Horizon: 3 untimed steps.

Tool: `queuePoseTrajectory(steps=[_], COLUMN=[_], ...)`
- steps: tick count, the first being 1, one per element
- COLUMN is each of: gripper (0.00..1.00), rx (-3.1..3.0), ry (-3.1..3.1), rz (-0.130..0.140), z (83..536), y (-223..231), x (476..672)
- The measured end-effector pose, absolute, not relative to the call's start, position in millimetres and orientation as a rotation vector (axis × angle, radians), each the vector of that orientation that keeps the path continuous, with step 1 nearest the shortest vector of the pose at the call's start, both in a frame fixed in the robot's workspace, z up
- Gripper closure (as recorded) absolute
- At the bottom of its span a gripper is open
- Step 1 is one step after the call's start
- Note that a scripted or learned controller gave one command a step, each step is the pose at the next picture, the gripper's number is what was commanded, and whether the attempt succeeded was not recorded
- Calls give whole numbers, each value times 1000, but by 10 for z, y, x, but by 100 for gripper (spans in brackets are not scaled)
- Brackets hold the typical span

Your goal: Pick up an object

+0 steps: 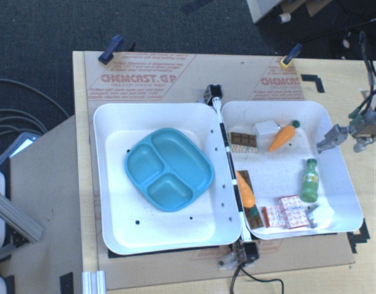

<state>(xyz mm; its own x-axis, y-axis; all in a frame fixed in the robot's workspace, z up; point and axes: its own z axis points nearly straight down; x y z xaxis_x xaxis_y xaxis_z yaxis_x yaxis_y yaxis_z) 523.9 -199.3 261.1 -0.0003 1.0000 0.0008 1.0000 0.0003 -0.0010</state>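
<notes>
**Two bins, several candidates, nothing gripped yet**

Camera view, right bin [335,222]. Contents: upright-lying green bottle [309,180] near the right wall; one carrot [282,138] at the back, tilted, green top toward the right; a second carrot [245,190] lying along the left wall; a white block [266,128] just beside the back carrot; a brown bar [243,141] left of that; red-and-white packets [288,213] at the front; a dark bar [254,216] next to them. Left bin [108,182] carries a blue divided plate [169,168].

Gripper [338,137] sits at the right bin's right rim, at the level of the back carrot. Whether the jaws are apart or together I cannot tell at this size; nothing is seen between them.

Handling judgement. Bottle: likely light, stiff plastic, smooth and round, so it may roll or slip; best taken across the body, mid-length. Back carrot: probably a rigid toy, tapered; take it at the thicker half, across its width. Packets: flat and thin, poor purchase for two fingers. The left carrot lies tight to the wall, leaving little finger room.

Relative position. Bottle lies near the jaws, forward of them along the same wall. Back carrot lies to their left, apart, with bare bin floor between. Either looks reachable with a short move and a descent.
</notes>
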Motion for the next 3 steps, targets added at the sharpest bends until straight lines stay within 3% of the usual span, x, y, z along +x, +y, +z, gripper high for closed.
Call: queuePoseTrajectory(steps=[1, 2, 3], gripper=[0, 0, 100], rx=[-2220, -2220, -2223], ry=[-2219, -2220, -2219], rz=[1, 0, 0], z=[969, 847, 942], y=[-2055, -1825, -1825], x=[5410, 4914, 4916])
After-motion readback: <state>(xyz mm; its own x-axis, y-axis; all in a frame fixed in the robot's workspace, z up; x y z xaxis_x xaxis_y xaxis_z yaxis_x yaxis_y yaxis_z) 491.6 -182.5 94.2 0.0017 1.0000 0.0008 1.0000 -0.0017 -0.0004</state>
